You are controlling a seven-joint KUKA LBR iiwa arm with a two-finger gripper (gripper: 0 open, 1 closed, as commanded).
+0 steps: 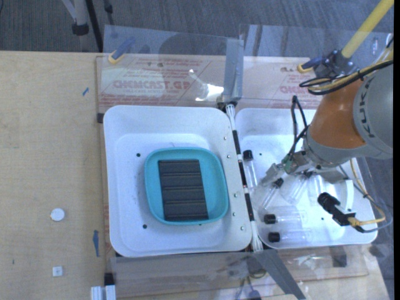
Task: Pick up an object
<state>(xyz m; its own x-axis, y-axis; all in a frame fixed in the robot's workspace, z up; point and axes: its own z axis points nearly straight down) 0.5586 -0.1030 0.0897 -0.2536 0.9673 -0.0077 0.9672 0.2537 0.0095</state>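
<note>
Clear plastic tubes [289, 216] with black caps are scattered in the right bin [265, 127], just below and beside the gripper [294, 170]. Nothing is seen held, and the gripper's state cannot be told. The approach step is judged to be in hand. Next, one tube must be centred under the gripper before any closing.

Red print reading "CHEMCAST GP" runs across the clear sheet [164, 80] standing behind the left bin [119, 167], up and left of the tool [294, 170]; its smaller lines are illegible.
</note>
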